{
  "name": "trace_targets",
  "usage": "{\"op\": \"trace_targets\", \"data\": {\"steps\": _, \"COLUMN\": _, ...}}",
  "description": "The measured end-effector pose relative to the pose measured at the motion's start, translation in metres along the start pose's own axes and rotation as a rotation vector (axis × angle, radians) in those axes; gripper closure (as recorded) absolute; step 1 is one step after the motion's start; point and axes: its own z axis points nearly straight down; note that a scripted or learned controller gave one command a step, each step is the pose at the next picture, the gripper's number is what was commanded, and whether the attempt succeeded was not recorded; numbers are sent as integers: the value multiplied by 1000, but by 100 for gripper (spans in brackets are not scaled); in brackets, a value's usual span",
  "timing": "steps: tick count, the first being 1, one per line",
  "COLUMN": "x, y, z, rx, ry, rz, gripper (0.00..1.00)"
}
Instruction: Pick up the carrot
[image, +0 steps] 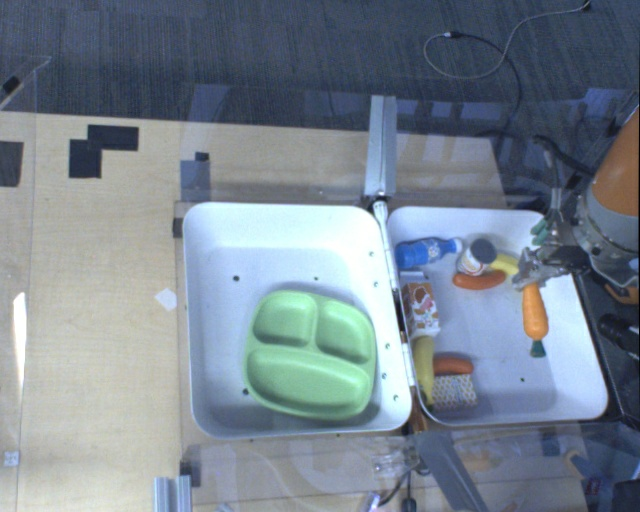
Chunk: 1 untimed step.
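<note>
The one orange tapered carrot (535, 313) lies in the right shallow white bin (590, 400) near its right wall, long axis running near to far, dark green stub end toward the camera. The gripper (530, 272) sits at its far end; whether the fingers clasp it or how wide they stand cannot be told. That bin also has one blue bottle (426, 251), one red sausage-shaped piece (478, 282), one printed packet (421, 308) and one yellow banana (424, 366). The left white bin (215, 300) on the desk (90, 300) carries one green three-part tray (311, 352).
</note>
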Motion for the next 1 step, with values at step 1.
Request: {"op": "trace_targets", "data": {"steps": 1, "x": -68, "y": 12, "z": 43, "rx": 1, "ry": 0, "rz": 56, "gripper": 0}}
